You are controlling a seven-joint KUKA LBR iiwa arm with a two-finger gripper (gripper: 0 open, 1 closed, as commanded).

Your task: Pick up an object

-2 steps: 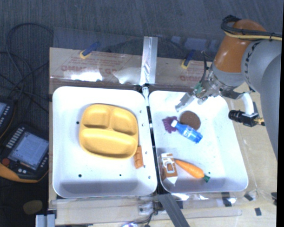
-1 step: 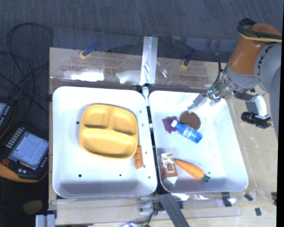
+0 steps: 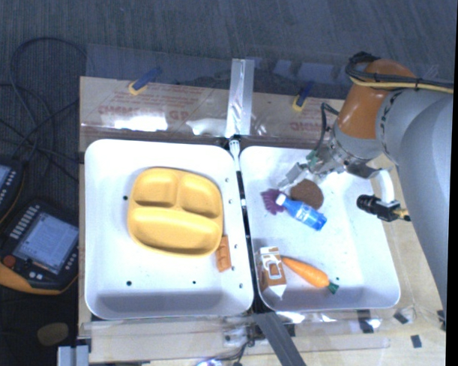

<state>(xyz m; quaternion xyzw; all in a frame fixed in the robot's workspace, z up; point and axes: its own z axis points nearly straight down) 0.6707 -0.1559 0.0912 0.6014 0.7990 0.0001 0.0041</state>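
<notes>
My gripper hangs over the back of the right bin, its fingers spread open with nothing between them. Just below it lies a brown round object. Against that object's front rests a blue bottle with a white cap, and a purple toy sits to its left. Nearer the bin's front lie an orange carrot and a small white and brown box.
The left bin holds a yellow divided plate and a small orange piece by the right wall. The grey arm with its orange band stretches over the right bin's far right corner. Cables and handheld controllers lie left of the bench.
</notes>
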